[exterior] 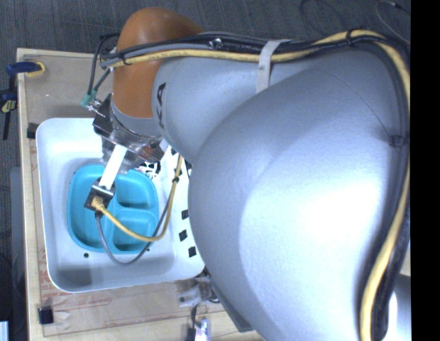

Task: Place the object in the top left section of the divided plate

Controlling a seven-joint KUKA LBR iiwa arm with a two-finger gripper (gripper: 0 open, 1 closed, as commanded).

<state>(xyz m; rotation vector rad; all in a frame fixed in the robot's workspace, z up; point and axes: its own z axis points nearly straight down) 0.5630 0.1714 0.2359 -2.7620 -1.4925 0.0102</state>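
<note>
You cannot tell whether the pincer [138, 155], just above the divided plate [138, 194], is open or closed; the object's heft and best hold cannot be judged.

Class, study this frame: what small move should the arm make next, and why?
Probably a short, slow descent toward the blue divided plate. The gripper hangs above its upper edge in the left bin, and the arm hides whatever lies beneath it, so only a careful move seems justified.
</note>
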